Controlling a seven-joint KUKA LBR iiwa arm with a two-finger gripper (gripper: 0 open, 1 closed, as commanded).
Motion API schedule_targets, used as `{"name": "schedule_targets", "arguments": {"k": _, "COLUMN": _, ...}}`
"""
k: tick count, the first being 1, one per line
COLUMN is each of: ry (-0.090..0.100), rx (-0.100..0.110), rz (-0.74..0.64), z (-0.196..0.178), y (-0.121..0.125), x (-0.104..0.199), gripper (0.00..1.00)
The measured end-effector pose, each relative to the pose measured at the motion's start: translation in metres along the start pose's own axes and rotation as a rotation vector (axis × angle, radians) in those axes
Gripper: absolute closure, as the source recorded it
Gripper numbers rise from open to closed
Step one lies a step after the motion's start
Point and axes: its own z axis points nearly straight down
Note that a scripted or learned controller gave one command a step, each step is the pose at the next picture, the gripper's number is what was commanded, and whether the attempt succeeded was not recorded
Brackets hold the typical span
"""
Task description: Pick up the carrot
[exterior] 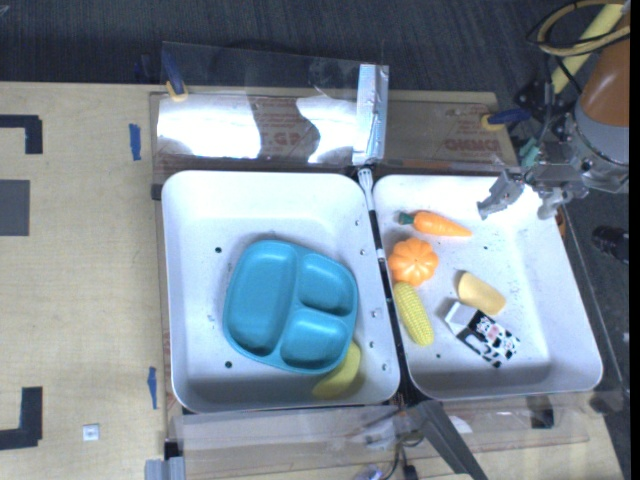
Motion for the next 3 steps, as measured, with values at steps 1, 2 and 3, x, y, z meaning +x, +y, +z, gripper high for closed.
{"name": "schedule_targets", "arguments": {"k": 1, "ry": 0.001, "rx": 0.003, "rz": -0.063, "z": 0.053, "y": 0.046, "x": 0.061, "gripper": 0.00}}
{"name": "schedule_targets", "arguments": {"k": 2, "ry": -0.002, "rx": -0.007, "rz": -0.047, "z": 0.159, "y": 0.081, "x": 0.028, "gripper": 0.00}}
{"name": "schedule_targets", "arguments": {"k": 3, "ry": -0.002, "rx": -0.014, "rz": -0.069, "z": 0.073, "y": 0.056, "x": 0.046, "gripper": 0.00}}
